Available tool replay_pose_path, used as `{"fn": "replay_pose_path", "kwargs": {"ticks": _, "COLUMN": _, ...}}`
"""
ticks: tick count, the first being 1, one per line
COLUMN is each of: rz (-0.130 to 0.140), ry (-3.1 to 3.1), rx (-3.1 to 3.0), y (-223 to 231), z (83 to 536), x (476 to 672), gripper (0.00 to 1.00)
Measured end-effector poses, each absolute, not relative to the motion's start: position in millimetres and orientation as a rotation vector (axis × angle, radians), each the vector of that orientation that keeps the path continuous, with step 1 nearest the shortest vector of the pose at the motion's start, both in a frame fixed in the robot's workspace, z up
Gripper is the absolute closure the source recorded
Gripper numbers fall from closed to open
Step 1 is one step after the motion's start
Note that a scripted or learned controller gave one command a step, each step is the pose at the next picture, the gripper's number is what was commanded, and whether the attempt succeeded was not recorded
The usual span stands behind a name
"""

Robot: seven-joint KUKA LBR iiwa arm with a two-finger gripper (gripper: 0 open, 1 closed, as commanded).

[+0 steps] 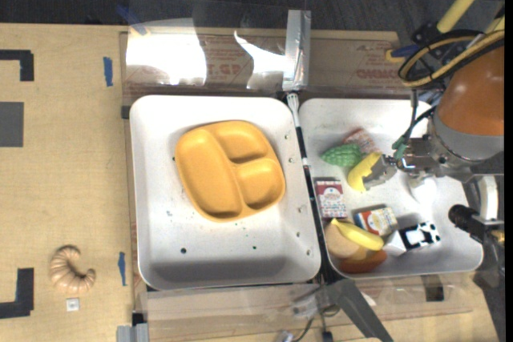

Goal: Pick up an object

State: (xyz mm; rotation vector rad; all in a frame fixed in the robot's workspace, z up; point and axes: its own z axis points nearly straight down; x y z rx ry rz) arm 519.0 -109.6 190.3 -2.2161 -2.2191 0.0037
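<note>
At the near edge of the tabletop (56, 172), on the left, lies a curled tan toy (72, 268), well apart from both bins. The left bin (152, 196) carries a yellow tray (230, 169) with three compartments, lying in its middle. In the right bin (457, 244), the nearest things are a round brown and yellow object (355, 241) in the near left corner, and a small black and white object (420, 235) to its right. Between them and a little farther is a small box (375, 219) with a colourful print. Near the left wall of this bin lies a red and white packet (330, 199). Farther in are a yellow object (365, 170) and a green object (343, 154), the two touching each other, with a pale wrapped thing (362, 140) just behind the green one. The claw (390, 165) is low over the right bin, at the right side of the yellow object, and its fingers seem to close on that object's right end. The arm (474, 104), grey with an orange band, comes in from the right. At the far side, behind the bins, stands a clear plastic sheet (208, 52) held with a strip of silver tape (296, 48).
</note>
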Motion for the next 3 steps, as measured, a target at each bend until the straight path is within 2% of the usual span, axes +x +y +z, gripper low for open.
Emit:
{"fn": "replay_pose_path", "kwargs": {"ticks": 1, "rz": -0.006, "ry": -2.295, "rx": -2.151, "y": -113, "z": 87, "x": 605.9, "gripper": 0.00}}
{"fn": "replay_pose_path", "kwargs": {"ticks": 2, "rz": -0.011, "ry": -2.297, "rx": -2.155, "y": -114, "z": 98, "x": 608.0, "gripper": 1.00}}
{"fn": "replay_pose_path", "kwargs": {"ticks": 3, "rz": -0.003, "ry": -1.965, "rx": -2.450, "y": 13, "z": 184, "x": 649.4, "gripper": 1.00}}
